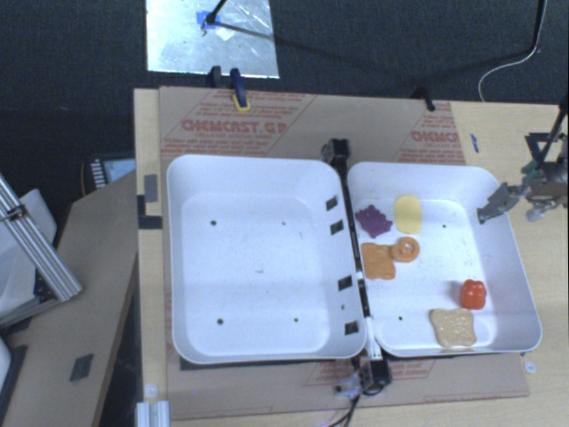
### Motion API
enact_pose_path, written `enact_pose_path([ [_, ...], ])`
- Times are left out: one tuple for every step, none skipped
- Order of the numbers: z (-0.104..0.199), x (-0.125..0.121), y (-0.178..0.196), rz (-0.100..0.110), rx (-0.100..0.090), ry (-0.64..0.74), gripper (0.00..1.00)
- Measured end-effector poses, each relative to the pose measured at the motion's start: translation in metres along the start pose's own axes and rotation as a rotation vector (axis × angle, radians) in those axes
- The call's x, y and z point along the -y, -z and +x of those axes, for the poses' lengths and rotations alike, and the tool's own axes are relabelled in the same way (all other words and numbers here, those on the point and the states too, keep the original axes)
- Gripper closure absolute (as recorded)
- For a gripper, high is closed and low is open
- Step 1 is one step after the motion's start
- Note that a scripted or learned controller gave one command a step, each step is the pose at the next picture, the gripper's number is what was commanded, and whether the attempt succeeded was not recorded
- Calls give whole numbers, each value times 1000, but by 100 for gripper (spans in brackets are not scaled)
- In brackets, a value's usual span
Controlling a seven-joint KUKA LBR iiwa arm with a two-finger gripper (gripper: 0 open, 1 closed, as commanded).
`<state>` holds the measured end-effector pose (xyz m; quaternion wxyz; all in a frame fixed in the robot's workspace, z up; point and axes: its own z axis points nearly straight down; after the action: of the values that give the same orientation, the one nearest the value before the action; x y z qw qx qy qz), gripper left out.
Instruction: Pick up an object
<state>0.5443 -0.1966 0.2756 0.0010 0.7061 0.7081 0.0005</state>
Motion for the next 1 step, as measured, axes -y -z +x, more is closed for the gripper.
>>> enact_pose_path([
  [-11, -17, 144, -16, 7, 3, 0],
])
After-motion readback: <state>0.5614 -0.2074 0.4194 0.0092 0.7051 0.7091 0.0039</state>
